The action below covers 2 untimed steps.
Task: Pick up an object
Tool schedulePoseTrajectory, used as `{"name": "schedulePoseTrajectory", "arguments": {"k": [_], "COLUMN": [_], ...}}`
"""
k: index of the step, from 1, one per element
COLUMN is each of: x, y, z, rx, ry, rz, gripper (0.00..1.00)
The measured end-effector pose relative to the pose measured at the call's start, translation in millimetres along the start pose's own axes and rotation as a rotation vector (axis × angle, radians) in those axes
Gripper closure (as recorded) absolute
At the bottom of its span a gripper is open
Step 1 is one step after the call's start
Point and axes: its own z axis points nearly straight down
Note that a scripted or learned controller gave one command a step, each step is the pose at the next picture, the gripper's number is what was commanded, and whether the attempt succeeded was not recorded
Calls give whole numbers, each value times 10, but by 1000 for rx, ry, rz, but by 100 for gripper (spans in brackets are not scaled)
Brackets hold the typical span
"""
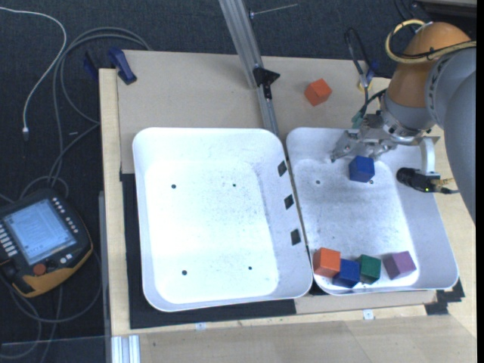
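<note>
Nearest the camera: four small cubes in a row against the front rim of the right shallow white bin (pixel 423 225) — orange cube (pixel 327 262), blue cube (pixel 349 271), green cube (pixel 369 267), purple cube (pixel 399 263) — the first three touching or nearly so, the purple one just beside. Left white bin (pixel 151 203) sits alongside. Another orange cube (pixel 318 91) lies on the bare wooden bench (pixel 189 89), outside both bins, behind the right one.

The grey two-finger gripper (pixel 363 151) hangs over the back part of the right bin, arm coming in from the right. A second small blue cube (pixel 361 169) sits directly under it, at the fingertips, close to the bin's back rim, well apart from the front row. Cannot tell if the cube is between the fingers or just below them; finger spread isn't readable either.

Key relation: cube is straight below the claw, no sideways offset visible. Judgement: this cube is the likely target; next comes a close or a lift, and whether the grip holds is uncertain.
</note>
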Motion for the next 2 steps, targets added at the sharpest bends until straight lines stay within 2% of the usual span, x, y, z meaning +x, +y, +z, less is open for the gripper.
{"name": "schedulePoseTrajectory", "arguments": {"k": [1, 2], "x": [476, 737], "y": [-265, -613], "z": [-16, -14], "rx": [8, 10], "ry": [3, 3], "rz": [0, 2], "gripper": [0, 0]}}
